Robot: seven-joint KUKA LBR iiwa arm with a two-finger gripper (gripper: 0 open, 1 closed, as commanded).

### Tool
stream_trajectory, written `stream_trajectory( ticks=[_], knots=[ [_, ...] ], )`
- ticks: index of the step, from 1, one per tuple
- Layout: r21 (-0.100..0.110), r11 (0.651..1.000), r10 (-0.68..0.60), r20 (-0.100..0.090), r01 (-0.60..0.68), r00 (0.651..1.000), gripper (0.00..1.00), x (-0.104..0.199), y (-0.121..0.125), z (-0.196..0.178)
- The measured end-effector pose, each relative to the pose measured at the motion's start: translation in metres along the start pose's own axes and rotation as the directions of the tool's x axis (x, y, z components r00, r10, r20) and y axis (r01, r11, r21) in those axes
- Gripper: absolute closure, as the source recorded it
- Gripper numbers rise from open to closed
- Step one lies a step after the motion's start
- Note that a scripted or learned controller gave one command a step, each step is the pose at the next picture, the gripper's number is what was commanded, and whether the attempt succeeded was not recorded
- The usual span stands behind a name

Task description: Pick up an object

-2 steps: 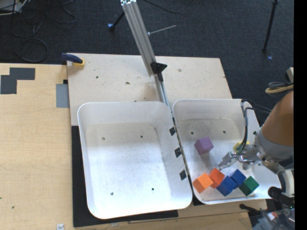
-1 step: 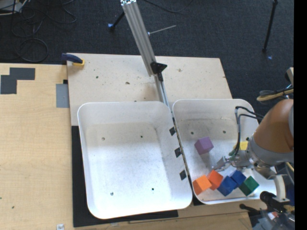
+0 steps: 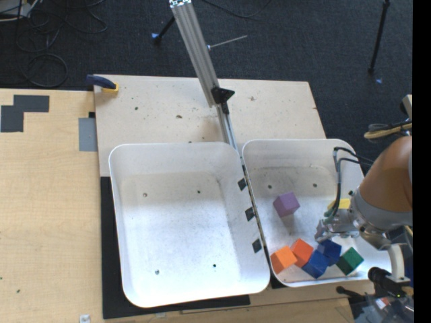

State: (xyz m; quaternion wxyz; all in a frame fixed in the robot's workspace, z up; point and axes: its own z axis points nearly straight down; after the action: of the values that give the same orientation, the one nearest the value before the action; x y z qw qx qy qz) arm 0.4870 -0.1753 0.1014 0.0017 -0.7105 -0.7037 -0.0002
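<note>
Five blocks crowded the right bin (image 3: 303,148) beneath the tool (image 3: 330,233): purple block (image 3: 286,204), two orange blocks (image 3: 293,254), blue block (image 3: 322,258), green block (image 3: 350,260); its grip was unclear.

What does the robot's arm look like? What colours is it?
The arm comes in from the right. Its rounded upper part is orange, with a grey section below it. A thin black cable loops up beside it. At the tip is a small metal-grey pincer with a little yellow patch just above it.

The arm (grey, orange-banded) reaches in from the right, claw (image 3: 328,230) lowered.
</note>
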Motion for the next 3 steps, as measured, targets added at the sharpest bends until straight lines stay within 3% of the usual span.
stream_trajectory(
  ticks=[2,3],
  knots=[
    [-0.004,1.0,-0.01,0.004,0.01,1.0,1.0,0.002,0.005,-0.097],
    [-0.003,1.0,-0.011,0.003,0.011,1.0,1.0,0.001,0.005,-0.124]
  ],
)
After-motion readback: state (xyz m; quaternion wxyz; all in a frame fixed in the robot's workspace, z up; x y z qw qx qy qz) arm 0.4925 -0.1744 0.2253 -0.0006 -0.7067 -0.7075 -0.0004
